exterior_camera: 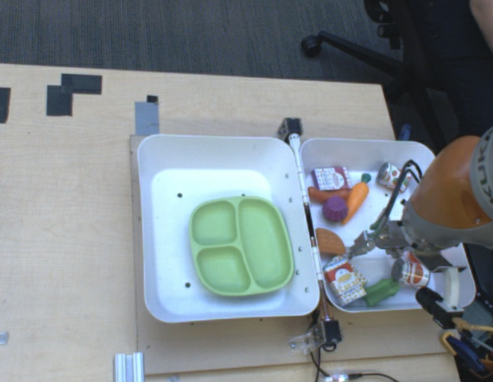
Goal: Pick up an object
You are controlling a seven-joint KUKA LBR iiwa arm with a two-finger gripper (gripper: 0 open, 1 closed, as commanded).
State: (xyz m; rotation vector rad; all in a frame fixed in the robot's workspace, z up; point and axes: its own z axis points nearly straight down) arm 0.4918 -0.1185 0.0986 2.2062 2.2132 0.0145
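Note:
My gripper (359, 245) hangs low over the middle of the right bin (425, 151), below the arm's orange band (449, 185). Its tip is just right of a brown rounded item (330, 241) and above a red-and-white packet (344, 282). Farther up the bin lie a purple ball (335, 208), an orange carrot (357, 199), a red piece (319, 193) and a small pink-and-white box (331, 177). A silver wrapped item (387, 175) sits at the top right. A green piece (381, 292) and a small can (412, 273) lie near the front, partly under the wrist.
The left bin (150, 213) holds a light green divided plate (241, 245). A metal divider (300, 183) runs between the bins. Cables and a clip (322, 337) lie at the bench's front edge. A black chair base (365, 50) stands on the floor beyond the bench.

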